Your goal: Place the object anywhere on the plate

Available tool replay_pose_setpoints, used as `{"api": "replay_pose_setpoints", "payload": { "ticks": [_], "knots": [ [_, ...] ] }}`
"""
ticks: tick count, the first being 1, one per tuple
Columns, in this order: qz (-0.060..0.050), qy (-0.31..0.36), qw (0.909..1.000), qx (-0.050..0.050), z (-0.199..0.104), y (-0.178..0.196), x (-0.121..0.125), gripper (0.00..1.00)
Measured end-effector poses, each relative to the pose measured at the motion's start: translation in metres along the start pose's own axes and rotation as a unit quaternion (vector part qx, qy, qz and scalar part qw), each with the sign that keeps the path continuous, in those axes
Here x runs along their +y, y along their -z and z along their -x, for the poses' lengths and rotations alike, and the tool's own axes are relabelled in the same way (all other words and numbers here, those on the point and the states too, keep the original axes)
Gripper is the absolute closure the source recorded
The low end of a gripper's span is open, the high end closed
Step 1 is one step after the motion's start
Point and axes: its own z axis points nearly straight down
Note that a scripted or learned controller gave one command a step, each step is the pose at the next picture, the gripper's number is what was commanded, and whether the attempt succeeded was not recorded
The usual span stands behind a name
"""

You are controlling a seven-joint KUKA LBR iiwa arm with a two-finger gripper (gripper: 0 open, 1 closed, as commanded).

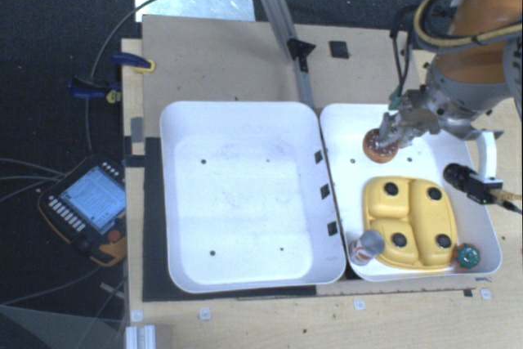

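Observation:
A yellow plate (410,221) with three compartments lies in the right bin (343,127), toward its front. A small brown round object (377,146) sits on the bin floor just behind the plate. My gripper (394,130) hangs right over this brown object and hides its right part. I cannot tell whether it is touching it.
A small grey cup-like piece (367,246) rests at the plate's front left corner. A teal ball (467,257) lies at its front right. The left bin (237,192) adjoins the right one. A black fitting (469,182) juts over the right bin's right side.

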Motion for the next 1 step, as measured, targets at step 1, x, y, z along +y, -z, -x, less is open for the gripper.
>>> {"api": "replay_pose_setpoints", "payload": {
  "ticks": [1],
  "knots": [
    [-0.001, 0.0, 1.0, 0.0, -0.0456, -0.0154, 0.0023, 1.0]
  ]
}}
